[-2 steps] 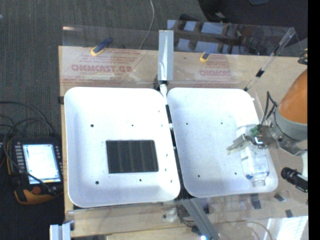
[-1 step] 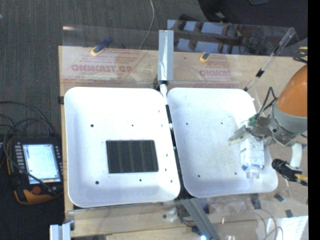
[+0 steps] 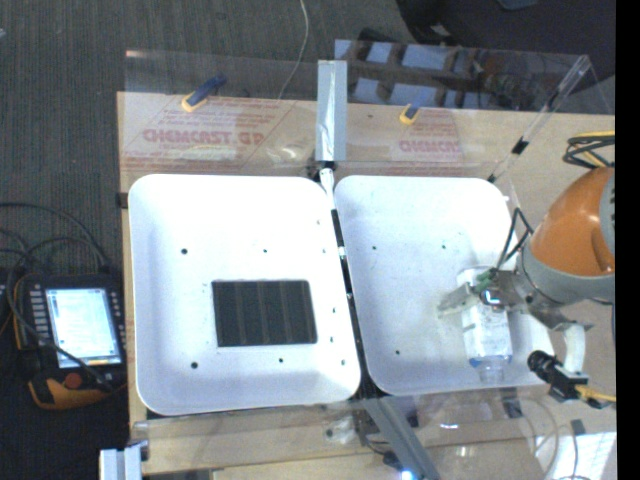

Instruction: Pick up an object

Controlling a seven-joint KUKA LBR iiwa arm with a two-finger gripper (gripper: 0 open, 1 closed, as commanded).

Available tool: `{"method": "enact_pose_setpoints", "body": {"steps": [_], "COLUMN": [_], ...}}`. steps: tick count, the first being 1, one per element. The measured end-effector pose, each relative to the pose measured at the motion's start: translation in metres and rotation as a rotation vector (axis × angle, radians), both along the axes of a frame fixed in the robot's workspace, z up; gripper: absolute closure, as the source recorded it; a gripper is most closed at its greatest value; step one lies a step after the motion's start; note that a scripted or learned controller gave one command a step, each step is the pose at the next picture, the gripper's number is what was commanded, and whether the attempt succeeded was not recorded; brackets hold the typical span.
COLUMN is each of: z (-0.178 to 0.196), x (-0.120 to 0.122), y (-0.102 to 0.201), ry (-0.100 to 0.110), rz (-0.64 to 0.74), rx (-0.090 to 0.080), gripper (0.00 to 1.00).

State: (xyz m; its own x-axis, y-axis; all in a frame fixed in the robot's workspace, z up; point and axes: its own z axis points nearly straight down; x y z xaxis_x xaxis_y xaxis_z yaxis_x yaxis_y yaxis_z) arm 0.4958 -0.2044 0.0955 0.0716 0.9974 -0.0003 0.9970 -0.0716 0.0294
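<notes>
Two shallow white bins are sitting side by side on the bench. Nearest the camera, in the right bin (image 3: 420, 268), a clear plastic bottle (image 3: 488, 336) is lying close to the near right corner, its cap end pointing toward the near rim. The gripper (image 3: 487, 290) is hanging just over the bottle's far end, beside the grey arm with its orange band (image 3: 575, 233); how wide the claw is standing, and whether it is clamping the bottle, I cannot tell from this slant. In the left bin (image 3: 180, 228), a dark ribbed rectangular pad (image 3: 264, 312) is lying flat. Farther back, a transparent sheet (image 3: 250, 133) is leaning behind both bins.
</notes>
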Motion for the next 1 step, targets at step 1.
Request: {"method": "enact_pose_setpoints", "body": {"steps": [1], "z": [-0.0012], "x": [-0.0010], "y": [0.0379], "ry": [-0.005], "rz": [-0.294], "rx": [0.001], "gripper": [0.00]}}
